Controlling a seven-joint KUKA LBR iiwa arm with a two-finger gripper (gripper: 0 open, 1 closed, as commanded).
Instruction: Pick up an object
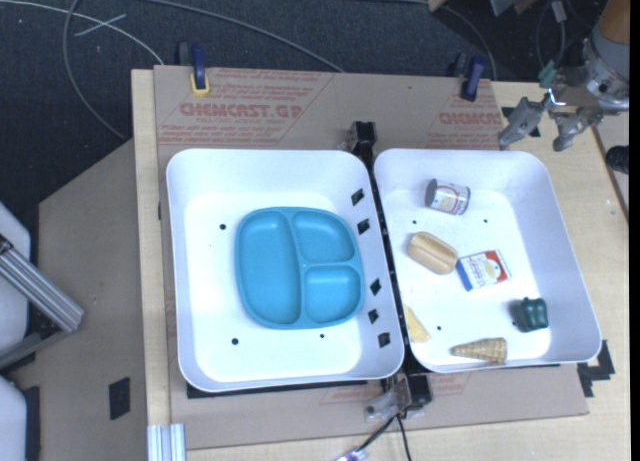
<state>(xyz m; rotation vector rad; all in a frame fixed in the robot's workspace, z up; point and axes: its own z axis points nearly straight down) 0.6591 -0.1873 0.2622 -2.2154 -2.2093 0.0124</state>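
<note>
Camera view shows the gripper (541, 121) spread open and holding nothing above the right white bin's (570, 279) far corner, well apart from the tan bread-shaped block (432, 252) inside it.

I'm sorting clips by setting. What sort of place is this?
Probably a robotics lab bench for pick tests: two white bins clamped to a board, small toy food items like a bread roll, a gripper above, and loose cables on the floor.

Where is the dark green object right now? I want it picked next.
The dark green object sits in the right bin, near its lower-right corner, right of the ice cream cone and below the small carton.
</note>
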